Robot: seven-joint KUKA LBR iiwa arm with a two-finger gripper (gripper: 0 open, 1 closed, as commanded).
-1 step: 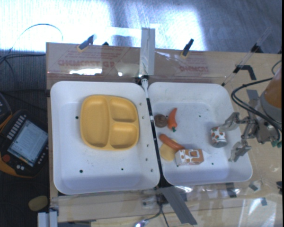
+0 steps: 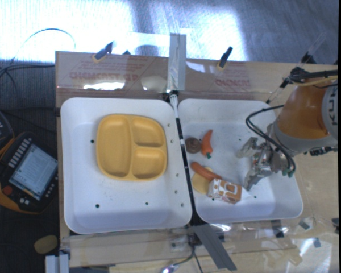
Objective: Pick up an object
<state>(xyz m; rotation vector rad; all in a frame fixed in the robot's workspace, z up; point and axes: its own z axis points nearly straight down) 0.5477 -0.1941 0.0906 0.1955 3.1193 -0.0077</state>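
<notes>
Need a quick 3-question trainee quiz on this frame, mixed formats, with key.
1. True or false: the yellow divided tray lies in the right bin.
2. Multiple choice: where is the gripper? A) over the left bin B) over the right bin, right of the items C) outside both bins
3. Fill in: the small orange-and-white carton lies just below and right of a toy ____.

Key
1. False. The tray is in the left bin.
2. B. It hangs over bare bin floor, apart from the items, with nothing between its fingers.
3. Carrot. One carrot lies beside the carton; a second carrot sits higher up.
</notes>
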